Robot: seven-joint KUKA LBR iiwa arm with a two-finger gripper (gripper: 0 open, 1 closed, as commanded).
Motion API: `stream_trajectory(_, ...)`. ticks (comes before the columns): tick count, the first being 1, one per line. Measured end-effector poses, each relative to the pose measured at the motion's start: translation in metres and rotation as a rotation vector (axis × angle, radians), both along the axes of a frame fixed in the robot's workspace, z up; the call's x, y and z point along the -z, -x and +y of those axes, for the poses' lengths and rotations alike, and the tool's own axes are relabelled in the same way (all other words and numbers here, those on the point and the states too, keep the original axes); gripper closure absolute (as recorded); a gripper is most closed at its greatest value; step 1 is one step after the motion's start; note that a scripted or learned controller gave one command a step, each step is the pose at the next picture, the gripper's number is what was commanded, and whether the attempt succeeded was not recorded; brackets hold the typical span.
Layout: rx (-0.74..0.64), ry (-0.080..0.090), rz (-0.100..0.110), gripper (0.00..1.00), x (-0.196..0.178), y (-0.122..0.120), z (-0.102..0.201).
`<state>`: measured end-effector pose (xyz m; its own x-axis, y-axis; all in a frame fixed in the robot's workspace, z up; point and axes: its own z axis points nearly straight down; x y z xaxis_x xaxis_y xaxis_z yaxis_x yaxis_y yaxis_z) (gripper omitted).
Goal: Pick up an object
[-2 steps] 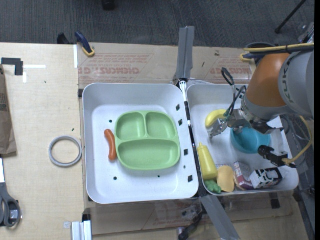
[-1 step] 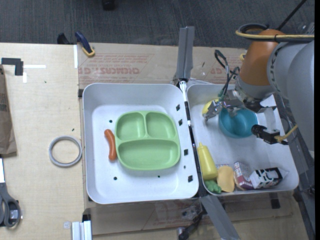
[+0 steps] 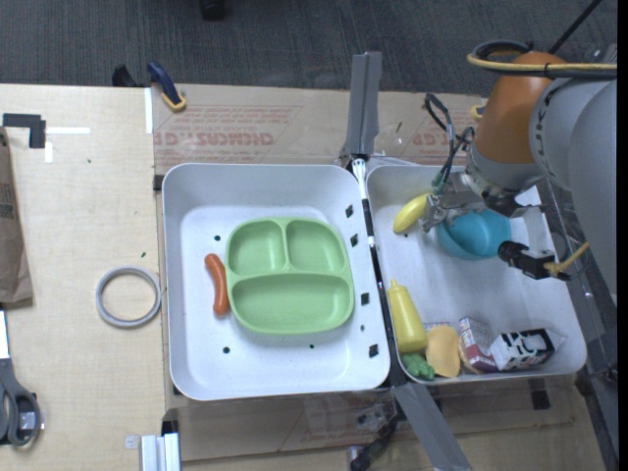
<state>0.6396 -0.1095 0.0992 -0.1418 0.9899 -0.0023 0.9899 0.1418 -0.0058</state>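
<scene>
jaws (image 3: 439, 207) low in right bin (image 3: 491, 292) between banana (image 3: 410, 214) and blue object (image 3: 476, 235), spread unclear

Outside the bins, on the bench: roll of tape (image 3: 129, 295) w/ open centre lies flat near left side, scissors (image 3: 18, 412) at bottom left corner, brown paper bag (image 3: 12, 229) along left edge. Blue-handled clamp (image 3: 167, 84) sits at bench's top edge, black bracket (image 3: 26, 129) w/ white tape strip (image 3: 71, 131) just beside it upper left.

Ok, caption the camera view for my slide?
Pincer low in right bin between banana and blue object; green plate in left bin.
</scene>
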Motion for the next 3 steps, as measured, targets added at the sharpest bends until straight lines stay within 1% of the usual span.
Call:
stream_trajectory(1, 0.0, -0.002, 0.001, 0.0, 0.002, 0.0, 0.001)
stream_trajectory(2, -0.052, -0.003, -0.003, 0.0, 0.009, 0.033, -0.003)
stream_trajectory(3, -0.038, -0.003, -0.003, 0.0, 0.01, 0.024, -0.002)
